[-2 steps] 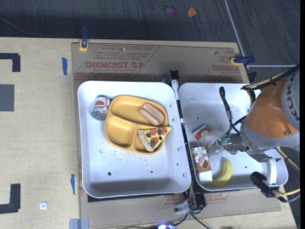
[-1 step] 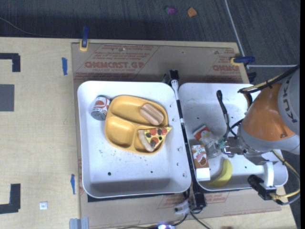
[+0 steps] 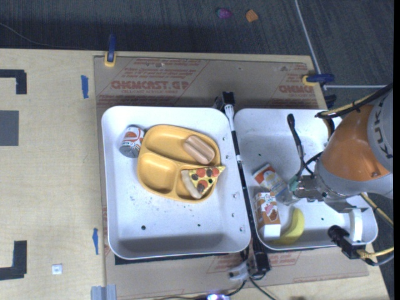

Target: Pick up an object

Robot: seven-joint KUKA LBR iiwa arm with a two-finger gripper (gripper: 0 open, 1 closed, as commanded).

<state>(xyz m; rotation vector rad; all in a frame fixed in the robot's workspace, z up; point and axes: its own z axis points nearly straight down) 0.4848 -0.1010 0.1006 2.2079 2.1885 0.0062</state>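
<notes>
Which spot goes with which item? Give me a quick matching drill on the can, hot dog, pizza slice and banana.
Things:
1. small silver metal can
2. tan toy hot dog
3. triangular toy pizza slice
4. yellow toy banana

Places:
A. right bin, near front wall
B. yellow tray's lower right compartment
C. left bin, beside the tray's left edge
D. yellow tray's top compartment

Pairs: 1-C, 2-D, 3-B, 4-A
</notes>
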